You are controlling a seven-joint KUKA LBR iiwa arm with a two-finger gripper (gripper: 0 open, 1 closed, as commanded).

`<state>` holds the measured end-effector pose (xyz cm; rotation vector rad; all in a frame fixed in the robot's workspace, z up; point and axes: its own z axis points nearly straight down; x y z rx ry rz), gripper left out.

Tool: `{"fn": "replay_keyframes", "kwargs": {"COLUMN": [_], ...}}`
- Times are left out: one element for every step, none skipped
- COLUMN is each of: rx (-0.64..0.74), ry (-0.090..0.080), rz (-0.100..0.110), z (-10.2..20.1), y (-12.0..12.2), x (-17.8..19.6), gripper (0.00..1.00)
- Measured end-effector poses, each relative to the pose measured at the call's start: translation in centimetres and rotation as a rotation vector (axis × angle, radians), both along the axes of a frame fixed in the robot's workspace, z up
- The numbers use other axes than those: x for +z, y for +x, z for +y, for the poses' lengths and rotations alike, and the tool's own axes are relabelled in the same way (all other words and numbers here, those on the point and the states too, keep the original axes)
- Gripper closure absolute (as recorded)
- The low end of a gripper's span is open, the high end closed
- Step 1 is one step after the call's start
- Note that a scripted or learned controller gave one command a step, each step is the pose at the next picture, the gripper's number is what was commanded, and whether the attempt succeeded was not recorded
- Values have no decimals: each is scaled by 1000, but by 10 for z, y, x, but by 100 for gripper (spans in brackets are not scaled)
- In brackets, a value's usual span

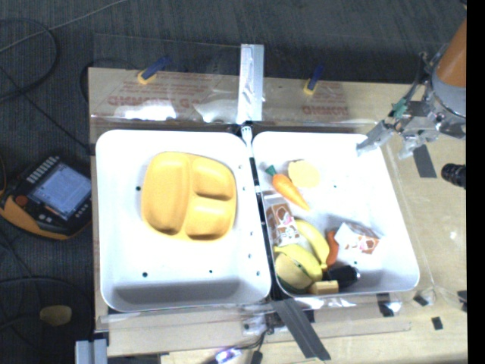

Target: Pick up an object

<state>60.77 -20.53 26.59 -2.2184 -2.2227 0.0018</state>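
**Grey tool above the right bin's far corner**

Grey metal tool (388, 133) hangs at the far right corner of the right-hand shallow white bin (379, 203), carried by the arm whose orange band (457, 59) shows at the upper right. One pale finger (371, 139) slants down toward the bin rim; whether the fingers are spread or pressed together I cannot tell, and nothing can be seen between them.

Well apart from the tool, the right bin's contents crowd its left and near side. A round pale yellow slice (305, 174) lies beside an orange toy carrot (289, 189). Nearer the camera sit a yellow banana (309, 237), a yellow-green rounded fruit (294, 270), a small white and red-brown carton (356, 241) and a black object (345, 275), packed close together.

Left of the divide, the other white bin (121, 279) holds a yellow moulded plastic tray (188, 196) with compartments. Both bins rest on the pale wooden desk (439, 226). On the dark carpet to the left lies an orange and black handheld pendant (49, 196).
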Motion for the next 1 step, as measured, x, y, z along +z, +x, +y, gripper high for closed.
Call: {"fn": "replay_keyframes", "kwargs": {"rx": [94], "ry": [0], "rz": [1], "z": [81], "y": [10], "x": [-90], "gripper": [0]}}
